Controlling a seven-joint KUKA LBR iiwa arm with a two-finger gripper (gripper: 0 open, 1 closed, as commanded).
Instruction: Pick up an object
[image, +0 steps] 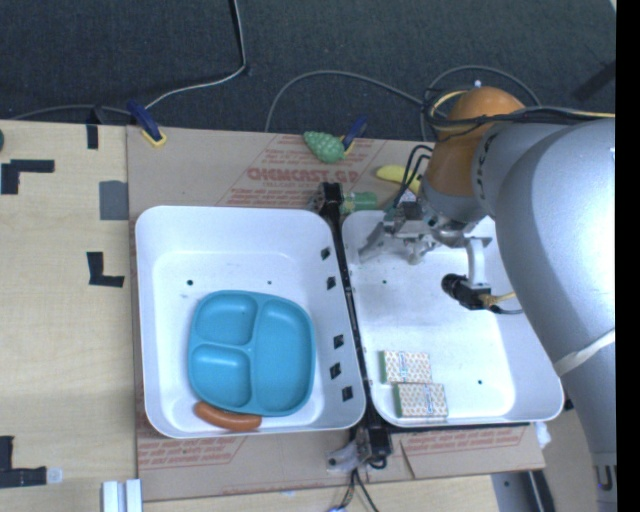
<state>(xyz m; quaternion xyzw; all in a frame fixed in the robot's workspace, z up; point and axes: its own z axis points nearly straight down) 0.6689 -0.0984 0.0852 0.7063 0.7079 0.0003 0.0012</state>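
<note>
Near edge, left bin: orange sausage (228, 417) beside blue tray (252, 352). Right bin (500, 345), near-left corner: two sponge blocks (413, 385), long axes l-r. Gripper (400, 237) at far end of the same bin; blocks lie straight toward near side. Finger spread: can't tell.

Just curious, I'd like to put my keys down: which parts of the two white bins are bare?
Left bin: upper half, above the blue divided plate. Right bin: the middle, between the gripper and two small boxes. Crowded: lower left, plate and sausage.
</note>
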